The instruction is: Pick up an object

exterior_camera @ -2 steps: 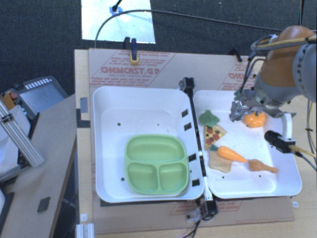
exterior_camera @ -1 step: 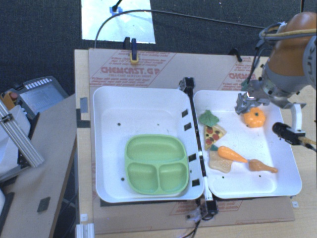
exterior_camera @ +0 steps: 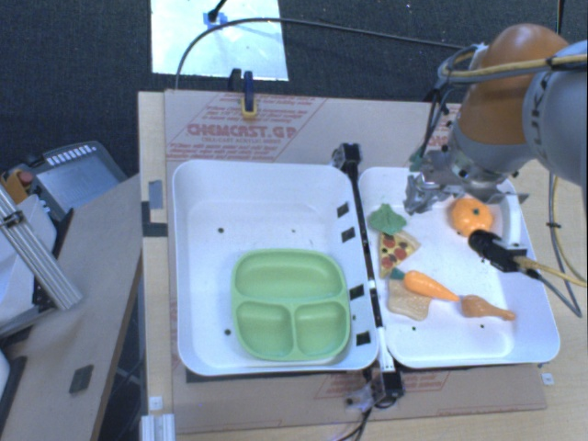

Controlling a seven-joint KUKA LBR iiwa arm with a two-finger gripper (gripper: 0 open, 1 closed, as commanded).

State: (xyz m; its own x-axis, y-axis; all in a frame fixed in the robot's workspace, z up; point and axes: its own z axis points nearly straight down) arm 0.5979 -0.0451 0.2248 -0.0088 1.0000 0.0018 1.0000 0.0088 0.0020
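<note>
Approach step: gripper hangs just beside the leaf, jaw state I cannot tell; next, descend onto it

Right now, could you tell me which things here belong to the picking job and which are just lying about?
Job:
gripper
orange
carrot
pizza slice
green leaf
drumstick
bread slice
right bin

Lying about:
green divided tray
left bin
</note>
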